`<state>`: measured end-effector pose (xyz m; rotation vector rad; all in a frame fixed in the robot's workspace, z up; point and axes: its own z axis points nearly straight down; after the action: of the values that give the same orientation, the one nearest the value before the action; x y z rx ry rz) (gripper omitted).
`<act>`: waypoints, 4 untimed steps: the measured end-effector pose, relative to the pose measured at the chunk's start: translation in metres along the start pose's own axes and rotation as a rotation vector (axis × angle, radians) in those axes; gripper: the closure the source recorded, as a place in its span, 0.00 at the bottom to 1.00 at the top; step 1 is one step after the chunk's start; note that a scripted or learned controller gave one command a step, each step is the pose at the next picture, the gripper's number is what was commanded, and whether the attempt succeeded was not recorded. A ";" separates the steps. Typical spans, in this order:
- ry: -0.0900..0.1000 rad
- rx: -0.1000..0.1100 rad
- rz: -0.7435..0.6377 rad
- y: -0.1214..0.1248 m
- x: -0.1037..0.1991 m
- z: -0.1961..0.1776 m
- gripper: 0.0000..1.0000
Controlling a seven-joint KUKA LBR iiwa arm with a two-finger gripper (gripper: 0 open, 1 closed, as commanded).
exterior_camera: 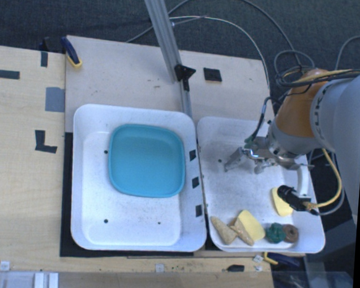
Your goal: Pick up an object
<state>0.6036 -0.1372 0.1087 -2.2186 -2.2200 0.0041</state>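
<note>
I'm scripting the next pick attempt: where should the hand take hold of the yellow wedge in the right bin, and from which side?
Probably from above, closing across the yellow wedge's narrow width at its free upper end. It lies flat near the bin's near edge, with a tan piece against its lower left side.

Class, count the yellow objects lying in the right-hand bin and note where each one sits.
2. A yellow wedge lies near the front edge, beside the tan piece. A second yellow object lies by the right wall, partly behind a black fitting. Others might be hidden under the arm.
</note>
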 end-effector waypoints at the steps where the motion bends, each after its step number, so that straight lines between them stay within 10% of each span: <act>1: -0.001 -0.004 0.000 0.000 0.000 0.020 0.00; 2: -0.002 -0.006 0.000 0.001 0.000 0.008 1.00; 4: -0.001 -0.007 0.000 -0.008 0.006 -0.080 1.00</act>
<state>0.5959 -0.1311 0.1890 -2.2229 -2.2239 -0.0032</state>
